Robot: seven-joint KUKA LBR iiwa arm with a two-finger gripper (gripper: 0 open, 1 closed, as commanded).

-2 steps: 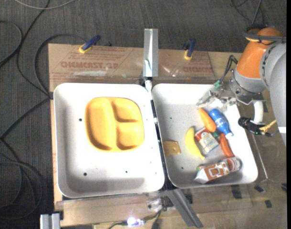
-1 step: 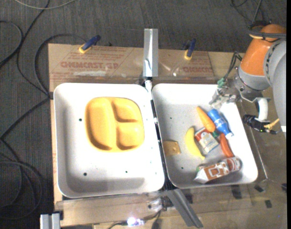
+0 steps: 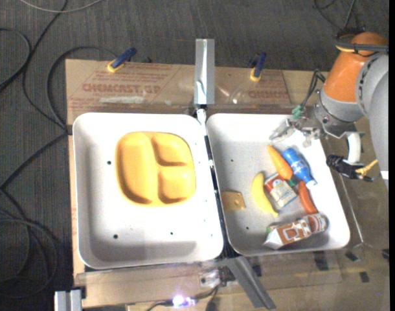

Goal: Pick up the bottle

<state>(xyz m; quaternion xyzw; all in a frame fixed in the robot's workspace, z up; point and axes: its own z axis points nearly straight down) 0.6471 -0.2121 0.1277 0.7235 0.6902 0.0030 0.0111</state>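
1. Over the right white bin's (image 3: 246,125) far corner hangs the two-finger gripper (image 3: 294,129); finger spread cannot be told, nothing seen held.
2. Just below the gripper lies the blue plastic bottle (image 3: 297,164), beside an orange carrot (image 3: 280,162).

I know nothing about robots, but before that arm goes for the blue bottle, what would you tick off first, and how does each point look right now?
1. Blue bottle in plain sight in the right bin: ok.
2. Claw near the bottle: ok, it hangs just up-left of it, over the bin's far corner.
3. Claw carrying nothing: cannot tell.
4. Room around the bottle: not ok, an orange carrot lies against its left side and a small red packet sits close below.
5. Bottle upright: not ok, it lies flat at a slant.
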